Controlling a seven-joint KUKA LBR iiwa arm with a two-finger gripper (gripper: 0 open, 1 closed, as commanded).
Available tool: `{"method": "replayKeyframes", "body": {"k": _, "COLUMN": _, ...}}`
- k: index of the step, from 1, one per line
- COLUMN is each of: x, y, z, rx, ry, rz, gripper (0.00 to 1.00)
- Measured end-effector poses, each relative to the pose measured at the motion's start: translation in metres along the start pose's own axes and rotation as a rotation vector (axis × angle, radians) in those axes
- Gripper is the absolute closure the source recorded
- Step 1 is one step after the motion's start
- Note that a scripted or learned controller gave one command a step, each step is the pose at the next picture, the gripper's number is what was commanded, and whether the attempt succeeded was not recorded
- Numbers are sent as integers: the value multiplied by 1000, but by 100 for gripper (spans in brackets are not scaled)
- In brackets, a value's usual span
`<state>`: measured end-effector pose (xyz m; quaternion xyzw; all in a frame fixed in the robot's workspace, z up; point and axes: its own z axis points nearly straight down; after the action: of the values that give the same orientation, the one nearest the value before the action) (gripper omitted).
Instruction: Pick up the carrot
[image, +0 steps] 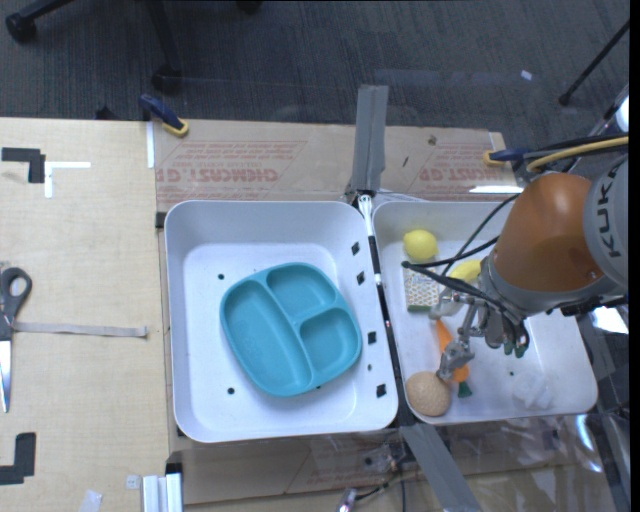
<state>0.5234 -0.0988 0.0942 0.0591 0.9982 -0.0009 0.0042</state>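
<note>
worktop lower right: arm bent down into right bin, pincer low over carrot, open or closed unclear.

A robotics lab: taped cardboard on a plywood worktop; office carpet; chair casters

Light wooden bench, two shallow white bins side by side, left bin, right bin, scissors at far left, brown cardboard behind the bins
</note>
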Motion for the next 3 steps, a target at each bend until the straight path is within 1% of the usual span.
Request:
{"method": "replayKeyframes", "body": {"k": 1, "x": -2, "y": 1, "z": -10, "rx": 1, "ry": -5, "rz": -3, "gripper": 100}}
{"method": "replayKeyframes", "body": {"k": 2, "x": 42, "y": 57, "z": -98, "rx": -3, "ry": 3, "rz": -179, "gripper": 100}}
{"method": "replayKeyframes", "body": {"k": 3, "x": 42, "y": 56, "z": -98, "rx": -3, "ry": 4, "rz": -179, "gripper": 0}}
